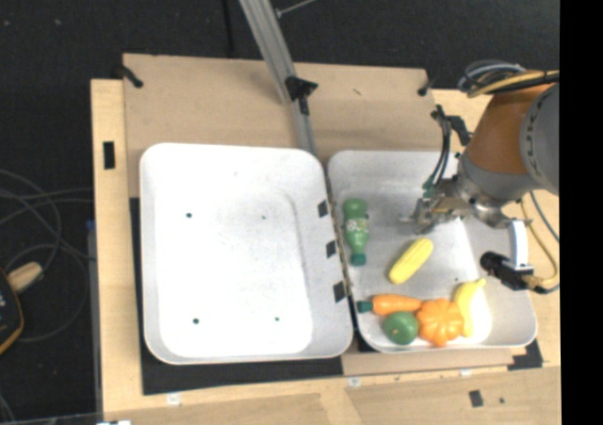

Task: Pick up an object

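Select one target in the right bin point(377, 173) before descent: the yellow corn cob point(411, 260), lying free near bin centre at 5 o'clock from the claw point(435, 211), just below it. Align jaws across the cob's short axis, perpendicular to its slanted length; avoid closing along the length, where the tapered ends would likely slip out. Lower vertically until close to the bin floor, then close gently. Claw state: cannot tell, since the wrist housing and cabling mask the tips from above; nothing visibly gripped. Treat the cluster at 6 o'clock in the bin as second choice: orange carrot point(394, 303), green round fruit point(400, 327), lobed orange pepper point(441, 319) and yellow banana point(468, 299) crowded together, leaving little jaw clearance. Green bottle-shaped item point(355, 230) at 9 o'clock, just beside the bin wall; expect wall interference there. Expect smooth, glossy, probably moulded plastic on all pieces, rounded and likely to roll. Bins matte white, shallow, round-cornered. Left bin point(236, 249) speckled; table point(367, 112) flat tan board.
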You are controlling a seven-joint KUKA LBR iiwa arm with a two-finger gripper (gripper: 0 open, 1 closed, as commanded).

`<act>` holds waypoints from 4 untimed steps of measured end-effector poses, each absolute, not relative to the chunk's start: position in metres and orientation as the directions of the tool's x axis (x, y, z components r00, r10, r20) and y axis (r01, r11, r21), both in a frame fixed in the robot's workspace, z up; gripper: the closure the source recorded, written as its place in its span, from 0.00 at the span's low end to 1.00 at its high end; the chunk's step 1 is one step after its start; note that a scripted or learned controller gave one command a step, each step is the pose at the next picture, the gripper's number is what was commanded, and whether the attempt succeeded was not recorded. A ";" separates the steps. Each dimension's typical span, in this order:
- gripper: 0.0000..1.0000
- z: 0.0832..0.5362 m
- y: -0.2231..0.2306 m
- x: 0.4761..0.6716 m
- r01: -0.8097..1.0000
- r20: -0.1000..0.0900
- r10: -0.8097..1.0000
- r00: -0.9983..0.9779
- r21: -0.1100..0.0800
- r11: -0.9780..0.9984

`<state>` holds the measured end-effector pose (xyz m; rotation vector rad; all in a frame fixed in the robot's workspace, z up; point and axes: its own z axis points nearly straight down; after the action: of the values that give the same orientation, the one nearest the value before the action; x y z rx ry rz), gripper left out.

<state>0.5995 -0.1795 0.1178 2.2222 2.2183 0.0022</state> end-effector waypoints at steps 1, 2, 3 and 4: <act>1.00 0.164 -0.172 0.600 1.000 -0.001 1.000 0.000 0.005 0.000; 1.00 0.204 -0.173 0.601 1.000 -0.001 1.000 0.000 0.005 0.000; 1.00 0.221 -0.121 0.593 1.000 0.001 1.000 -0.003 0.003 0.003; 1.00 0.234 -0.066 0.579 1.000 0.001 1.000 -0.004 0.002 0.004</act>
<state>0.5795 -0.0660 0.2338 2.2168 2.2249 0.0036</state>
